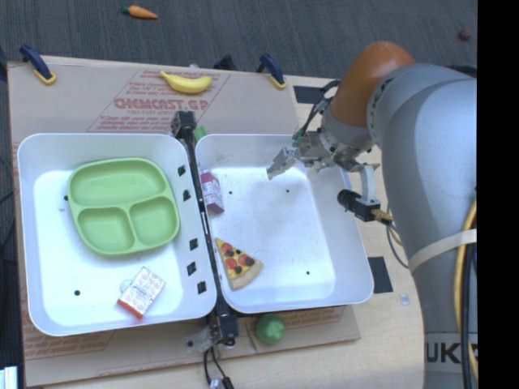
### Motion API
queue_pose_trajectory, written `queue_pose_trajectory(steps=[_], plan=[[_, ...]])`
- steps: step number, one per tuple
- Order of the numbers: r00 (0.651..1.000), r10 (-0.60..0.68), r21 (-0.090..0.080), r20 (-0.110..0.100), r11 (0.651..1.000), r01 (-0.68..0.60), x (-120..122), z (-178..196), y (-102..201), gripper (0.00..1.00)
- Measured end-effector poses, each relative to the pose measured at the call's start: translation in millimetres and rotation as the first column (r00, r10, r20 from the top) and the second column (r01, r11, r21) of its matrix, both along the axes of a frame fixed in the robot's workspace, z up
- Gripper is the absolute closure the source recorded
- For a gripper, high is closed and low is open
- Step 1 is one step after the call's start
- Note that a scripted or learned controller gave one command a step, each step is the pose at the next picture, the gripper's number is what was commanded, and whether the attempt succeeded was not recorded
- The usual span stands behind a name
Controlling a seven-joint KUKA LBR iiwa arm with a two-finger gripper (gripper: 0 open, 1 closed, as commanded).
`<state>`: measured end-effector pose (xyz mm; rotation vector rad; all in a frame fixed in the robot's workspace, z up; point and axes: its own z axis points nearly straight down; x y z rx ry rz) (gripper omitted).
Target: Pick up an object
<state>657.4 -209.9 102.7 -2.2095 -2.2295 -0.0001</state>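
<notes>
Arm: the grey arm (422, 160) with its orange band (369, 75) reaches in from the right, wrist bent over the right bin's upper edge.
Jaws: the gripper (284, 163) hangs over the upper part of the right bin (349, 274); I cannot tell how far the jaws stand apart, and nothing is seen between them.
Right bin contents: a small maroon packet (211, 191) lies against the left wall, below and left of the gripper and apart from it; a toy pizza slice (236, 262) lies near the lower left corner.
Left bin: the left bin (32, 241) holds a green divided plate (122, 205) in its upper half and a red-and-white packet (141, 290) near its lower edge.
Worktop: a toy banana (186, 80) lies on the cardboard (97, 96) above the bins; a green ball (271, 328) sits just below the right bin.
Floor: a toy carrot (142, 11) lies on the carpet beyond the worktop.
</notes>
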Motion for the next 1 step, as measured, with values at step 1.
queue_pose_trajectory(steps=[1], plan=[[1.0,0.002,0.0,0.001,1.0,-0.002,0.6,10.8,0.2,1.0]])
